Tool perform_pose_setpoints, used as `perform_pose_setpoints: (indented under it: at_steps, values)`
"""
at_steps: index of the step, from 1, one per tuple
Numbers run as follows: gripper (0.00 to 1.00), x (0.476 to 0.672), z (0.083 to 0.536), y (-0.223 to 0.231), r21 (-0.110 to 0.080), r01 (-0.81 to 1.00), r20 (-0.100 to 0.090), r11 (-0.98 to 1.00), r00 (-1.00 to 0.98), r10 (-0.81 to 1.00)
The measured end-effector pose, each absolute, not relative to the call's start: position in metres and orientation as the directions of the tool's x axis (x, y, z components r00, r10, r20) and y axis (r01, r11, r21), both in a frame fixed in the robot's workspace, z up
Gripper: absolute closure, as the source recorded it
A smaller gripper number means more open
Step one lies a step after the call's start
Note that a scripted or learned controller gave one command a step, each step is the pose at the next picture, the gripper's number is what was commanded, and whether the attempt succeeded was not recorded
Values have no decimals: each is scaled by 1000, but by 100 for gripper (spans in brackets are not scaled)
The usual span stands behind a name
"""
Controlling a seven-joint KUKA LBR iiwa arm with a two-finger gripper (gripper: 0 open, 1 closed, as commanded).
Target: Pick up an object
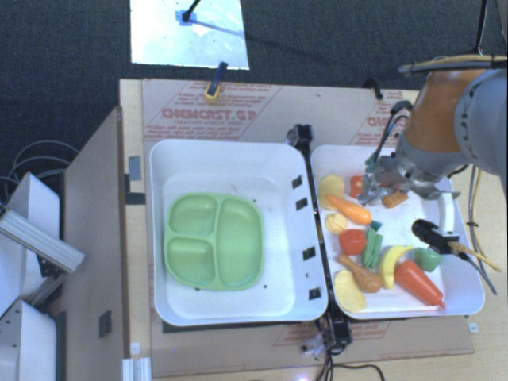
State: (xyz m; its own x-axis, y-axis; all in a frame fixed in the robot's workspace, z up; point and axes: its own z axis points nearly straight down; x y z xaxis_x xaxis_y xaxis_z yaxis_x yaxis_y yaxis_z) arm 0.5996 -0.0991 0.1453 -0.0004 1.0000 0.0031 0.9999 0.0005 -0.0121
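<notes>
The right bin (pixel 464 296) holds several toy foods. Among them are an orange carrot (pixel 347 206), a pale yellow piece (pixel 332 186), a small red piece (pixel 357 186) and a brown piece (pixel 394 199). Nearer the front lie a red tomato (pixel 352 241), a green piece (pixel 373 240), a yellow banana (pixel 390 262), a green pepper (pixel 427 259) and a large red-orange carrot (pixel 418 282). My gripper (pixel 375 185) hangs low over the bin's back part, between the small red piece and the brown piece. Nothing can be made out between its tips.
The left bin (pixel 182 161) holds a green divided plate (pixel 214 240). A black clip bar (pixel 311 205) runs between the two bins. A tan drumstick-like piece (pixel 361 272) and a yellow chip (pixel 351 292) lie at the right bin's front left.
</notes>
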Motion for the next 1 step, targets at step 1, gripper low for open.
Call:
perform_pose_setpoints:
  at_steps: [1]
  values:
    - [100, 574, 186, -23, 2, 1000, 4, 11, -11, 1000]
